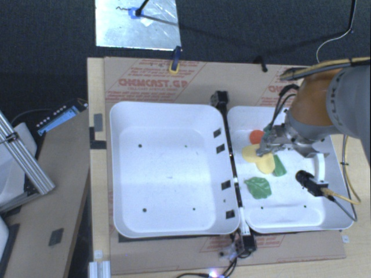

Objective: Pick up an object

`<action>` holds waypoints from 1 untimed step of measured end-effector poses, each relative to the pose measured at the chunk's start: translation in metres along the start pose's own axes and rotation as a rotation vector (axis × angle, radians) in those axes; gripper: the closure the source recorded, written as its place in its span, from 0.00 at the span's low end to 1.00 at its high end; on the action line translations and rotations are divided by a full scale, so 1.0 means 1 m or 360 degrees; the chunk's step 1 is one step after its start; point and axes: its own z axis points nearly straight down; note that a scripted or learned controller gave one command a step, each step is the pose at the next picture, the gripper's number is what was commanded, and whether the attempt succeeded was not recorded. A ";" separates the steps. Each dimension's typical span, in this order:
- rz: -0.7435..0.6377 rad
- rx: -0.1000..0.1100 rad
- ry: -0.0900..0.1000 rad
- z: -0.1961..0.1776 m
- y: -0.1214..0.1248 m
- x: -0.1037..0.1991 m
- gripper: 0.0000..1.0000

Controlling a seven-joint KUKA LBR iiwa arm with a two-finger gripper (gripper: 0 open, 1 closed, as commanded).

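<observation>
The claw (pixel 268 147) hangs low in the right bin (pixel 290 219), at the left part of the cluster of small things there, and whether it is spread or closed, or has anything between its tips, cannot be told from this slant. The yellow object (pixel 259 157) lies directly at and just below the claw on the near side, touching or nearly so, with the small orange-red object (pixel 257 136) just beyond it on the far side. A slim green piece (pixel 279 166) lies just to the right of the yellow one and a larger green object (pixel 258 187) sits nearer still, so the yellow object looks the likeliest target, calling for little more than a straight drop.
</observation>
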 end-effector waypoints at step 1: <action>-0.0001 0.0016 -0.0005 -0.048 -0.011 0.009 1.00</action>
